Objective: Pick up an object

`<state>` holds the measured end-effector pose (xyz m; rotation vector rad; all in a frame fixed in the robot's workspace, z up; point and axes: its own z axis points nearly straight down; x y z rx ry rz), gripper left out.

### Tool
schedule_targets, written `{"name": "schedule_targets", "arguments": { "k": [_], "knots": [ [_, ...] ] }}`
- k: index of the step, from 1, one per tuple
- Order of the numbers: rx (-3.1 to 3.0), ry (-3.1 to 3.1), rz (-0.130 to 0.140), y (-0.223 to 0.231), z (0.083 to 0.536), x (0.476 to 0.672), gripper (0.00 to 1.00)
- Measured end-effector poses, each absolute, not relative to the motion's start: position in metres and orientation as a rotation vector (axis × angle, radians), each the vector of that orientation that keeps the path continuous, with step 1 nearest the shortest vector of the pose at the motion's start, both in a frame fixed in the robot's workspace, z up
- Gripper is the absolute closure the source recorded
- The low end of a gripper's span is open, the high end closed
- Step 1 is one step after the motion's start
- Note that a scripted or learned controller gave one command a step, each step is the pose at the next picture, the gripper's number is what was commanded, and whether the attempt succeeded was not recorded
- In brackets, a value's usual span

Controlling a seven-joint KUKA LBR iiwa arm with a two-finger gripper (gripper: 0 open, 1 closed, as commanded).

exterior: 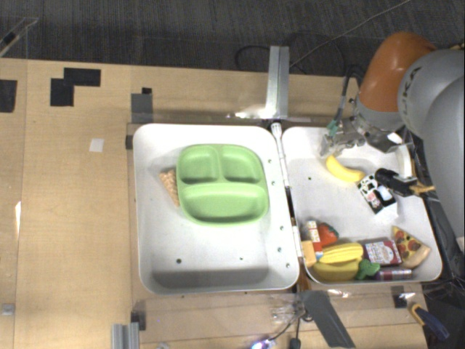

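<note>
Wooden bench (65,217), dark carpet behind, two white bins (218,275), gripper (338,138) above banana (343,170), jaw state unclear

green tray (220,183) in left bin (156,264)

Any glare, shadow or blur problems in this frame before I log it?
Camera view: even overhead light; the left bin looks washed out and its floor darkens toward the near wall; the green tray is soft-edged; the arm is blurry at the right; the end effector near the banana is too smeared to read.
</note>
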<state>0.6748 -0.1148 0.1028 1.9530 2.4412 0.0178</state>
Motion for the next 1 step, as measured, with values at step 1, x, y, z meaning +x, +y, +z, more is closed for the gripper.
{"name": "schedule_targets", "arguments": {
  "k": [1],
  "knots": [
    [2.099, 2.329, 0.009, -0.0697, 0.2051, 0.6707, 1.00]
  ]
}}
